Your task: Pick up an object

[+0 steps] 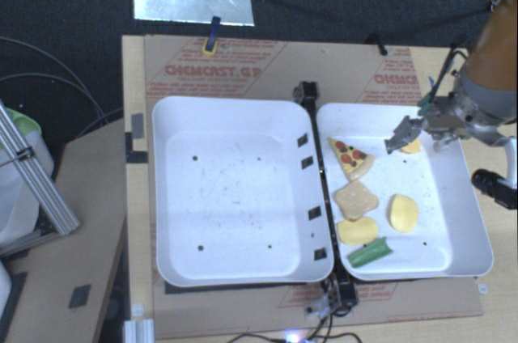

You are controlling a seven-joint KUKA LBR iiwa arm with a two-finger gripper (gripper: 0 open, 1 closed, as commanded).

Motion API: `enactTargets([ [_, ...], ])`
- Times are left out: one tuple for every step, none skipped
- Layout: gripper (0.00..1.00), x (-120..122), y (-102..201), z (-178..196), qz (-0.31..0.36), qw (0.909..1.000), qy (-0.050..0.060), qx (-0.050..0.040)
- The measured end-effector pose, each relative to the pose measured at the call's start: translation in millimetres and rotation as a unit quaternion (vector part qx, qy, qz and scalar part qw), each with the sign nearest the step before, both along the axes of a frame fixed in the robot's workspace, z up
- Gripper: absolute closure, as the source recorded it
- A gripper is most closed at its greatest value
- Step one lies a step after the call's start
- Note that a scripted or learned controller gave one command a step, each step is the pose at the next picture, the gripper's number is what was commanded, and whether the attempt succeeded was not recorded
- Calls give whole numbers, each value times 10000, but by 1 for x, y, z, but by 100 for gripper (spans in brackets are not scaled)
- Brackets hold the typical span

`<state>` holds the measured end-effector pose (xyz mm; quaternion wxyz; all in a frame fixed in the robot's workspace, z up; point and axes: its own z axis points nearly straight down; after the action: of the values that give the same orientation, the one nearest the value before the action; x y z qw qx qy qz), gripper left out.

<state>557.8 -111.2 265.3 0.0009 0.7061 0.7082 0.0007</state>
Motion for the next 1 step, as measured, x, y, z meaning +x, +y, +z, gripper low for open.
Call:
enactTargets([
  [0, -75, 70, -85, 27, 10000, 74, 29],
])
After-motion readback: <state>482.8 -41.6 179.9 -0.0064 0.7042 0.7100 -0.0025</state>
